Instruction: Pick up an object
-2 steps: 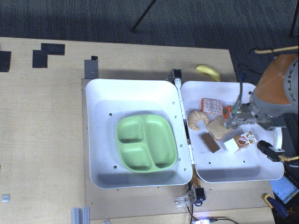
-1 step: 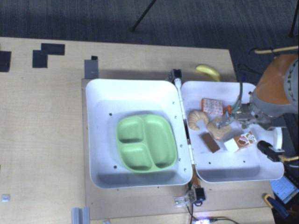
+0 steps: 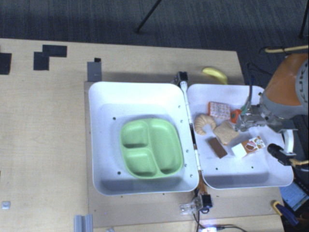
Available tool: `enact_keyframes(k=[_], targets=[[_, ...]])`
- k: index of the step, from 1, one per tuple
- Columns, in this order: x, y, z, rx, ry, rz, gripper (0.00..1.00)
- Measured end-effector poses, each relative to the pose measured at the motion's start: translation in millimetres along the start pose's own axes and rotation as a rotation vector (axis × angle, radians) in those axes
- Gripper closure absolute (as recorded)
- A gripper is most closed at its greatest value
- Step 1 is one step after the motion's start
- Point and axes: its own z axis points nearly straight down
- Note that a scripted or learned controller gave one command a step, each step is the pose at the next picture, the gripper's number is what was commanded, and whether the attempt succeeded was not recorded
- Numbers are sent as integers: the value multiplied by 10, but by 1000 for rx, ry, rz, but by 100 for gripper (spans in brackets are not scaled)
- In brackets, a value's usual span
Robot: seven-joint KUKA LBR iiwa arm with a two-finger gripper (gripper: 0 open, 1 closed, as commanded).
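Over right bin (image 3: 270, 178) | gripper (image 3: 244, 122) tips indistinct | arm (image 3: 289, 88) cropped

Pale green divided tray (image 3: 151, 148) in a white bin (image 3: 104, 129) (glossy), yellow banana (image 3: 215, 74), tan croissant (image 3: 204, 123), brown bar (image 3: 218, 147).

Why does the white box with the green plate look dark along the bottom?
Camera view: the left bin's near wall lies in soft grey shadow below the green plate; the light is even, without hard glare; the small things in the right bin look slightly blurry.
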Motion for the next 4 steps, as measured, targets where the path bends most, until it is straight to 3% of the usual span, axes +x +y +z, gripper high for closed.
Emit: enact_keyframes(k=[1, 2, 3, 4], targets=[[0, -1, 1, 0, 0, 0, 0], [289, -286, 213, 4, -3, 2, 0], [292, -260, 93, -2, -2, 2, 100], [-418, 440, 212, 1, -6, 0, 100]])
